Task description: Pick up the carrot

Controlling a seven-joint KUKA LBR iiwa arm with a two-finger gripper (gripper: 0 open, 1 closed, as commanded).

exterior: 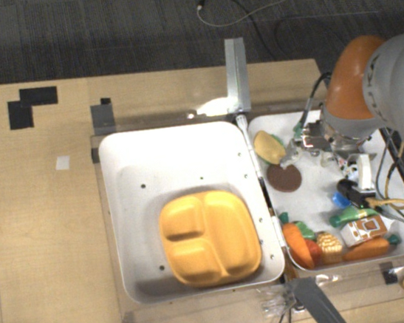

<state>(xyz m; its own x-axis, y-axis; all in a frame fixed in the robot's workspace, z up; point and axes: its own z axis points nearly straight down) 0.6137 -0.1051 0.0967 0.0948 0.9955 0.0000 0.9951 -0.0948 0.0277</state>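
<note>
Nearest the lens sat the yellow divided plate (209,236) in the left bin (120,161), and right of it the carrot (298,243) lay untouched against the near left corner of the right bin (296,117). Farther right and back, my pincer (298,143) hovered by the pale potato (268,146), its opening impossible to judge; I was only approaching, and next had to come toward the near corner and descend over the carrot.

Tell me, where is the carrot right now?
The carrot lies in the right bin's near-left corner, beside a corn cob.
</note>
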